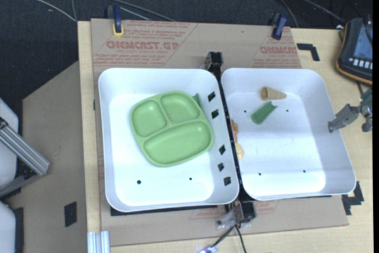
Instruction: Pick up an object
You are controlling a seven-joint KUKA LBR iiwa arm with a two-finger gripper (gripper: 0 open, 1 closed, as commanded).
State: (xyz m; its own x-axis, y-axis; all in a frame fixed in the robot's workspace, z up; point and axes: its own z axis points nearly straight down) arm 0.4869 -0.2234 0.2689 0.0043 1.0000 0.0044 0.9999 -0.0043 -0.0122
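In the right bin (308, 181) a small tan cone-shaped piece (272, 93) lies near the back, and a green oblong piece (263, 112) lies just in front of it. An orange bit (237, 138) sits against that bin's left wall, partly hidden by the divider. A green divided plate (172, 127) lies flat in the left bin (118, 175). My gripper (349, 125) hangs at the right bin's right rim, far to the right of the pieces. Its grey fingers (340, 121) are spread open with nothing between them.
Black clips (214, 112) run along the seam between the bins. The bins rest on a cardboard sheet (148, 41) held by blue-and-yellow clamps (117, 19). A black and orange device (358, 50) lies on the bench at far right. Cables cross the dark floor behind.
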